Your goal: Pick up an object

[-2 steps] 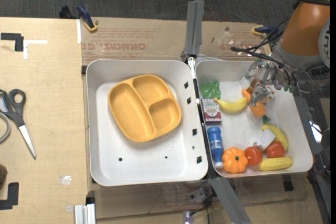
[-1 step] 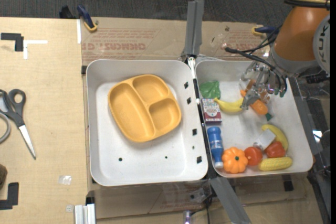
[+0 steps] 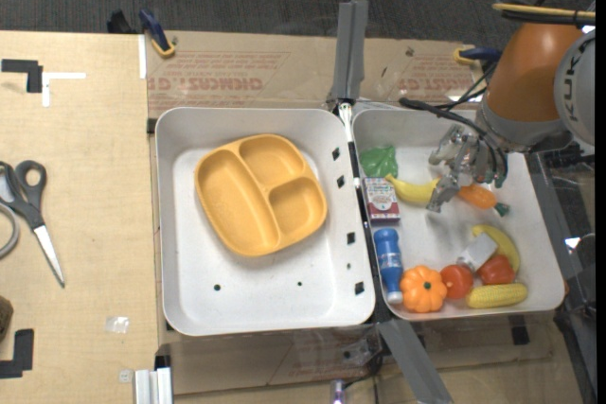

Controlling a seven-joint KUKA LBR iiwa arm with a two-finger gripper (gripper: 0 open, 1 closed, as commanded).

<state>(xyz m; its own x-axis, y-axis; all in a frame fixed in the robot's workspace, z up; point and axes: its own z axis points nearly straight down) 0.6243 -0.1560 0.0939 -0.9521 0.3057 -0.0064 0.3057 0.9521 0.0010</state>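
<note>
Two white bins side by side: left bin (image 3: 180, 232) with a yellow divided plate (image 3: 260, 194), right bin (image 3: 542, 232) crowded with toy food. Gripper (image 3: 453, 187) low inside right bin, just beside a small banana (image 3: 414, 192) and touching or nearly touching an orange carrot-like piece (image 3: 476, 197). Nothing visibly between the prongs; how far open, cannot tell. Likely targets close together, so risk of pinching two at once or nudging the banana toward the red-and-white carton (image 3: 380, 199). Round, slick plastic likely to squirt out sideways on closing. Elsewhere: blue bottle (image 3: 387, 256), pumpkin (image 3: 423, 289), tomato (image 3: 456, 279), corn (image 3: 496, 295), second banana (image 3: 502, 242).
</note>
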